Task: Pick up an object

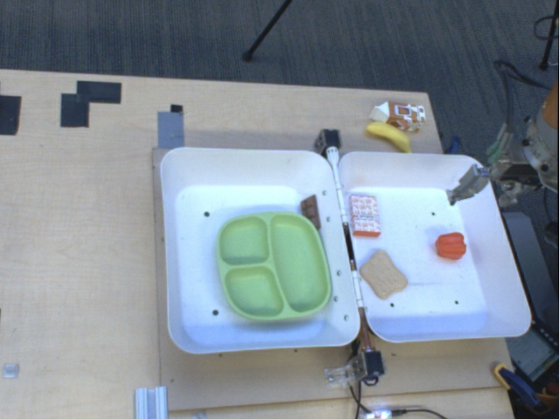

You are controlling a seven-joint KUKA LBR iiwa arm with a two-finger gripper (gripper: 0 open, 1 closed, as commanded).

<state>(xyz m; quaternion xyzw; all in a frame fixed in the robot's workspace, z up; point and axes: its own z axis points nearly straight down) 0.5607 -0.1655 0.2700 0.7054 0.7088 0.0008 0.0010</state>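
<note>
Hovering over the right bin's [489, 321] upper right corner, the gripper [467, 187] holds nothing; whether its fingers are parted I cannot tell. In that bin lie a red tomato-like toy [451, 246], a tan toast slice [383, 274] and a red-and-white packet [364, 215]. A green divided plate [273, 267] fills the left bin [188, 260].

Arm at right edge, fingers [469, 184] low

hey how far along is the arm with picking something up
Nothing looks picked yet. The gripper hovers at the right bin's far right corner, with nothing visible in it. The red object, the tan slice and the small printed packet lie on the bin floor. Reaching and grasping remain.
</note>
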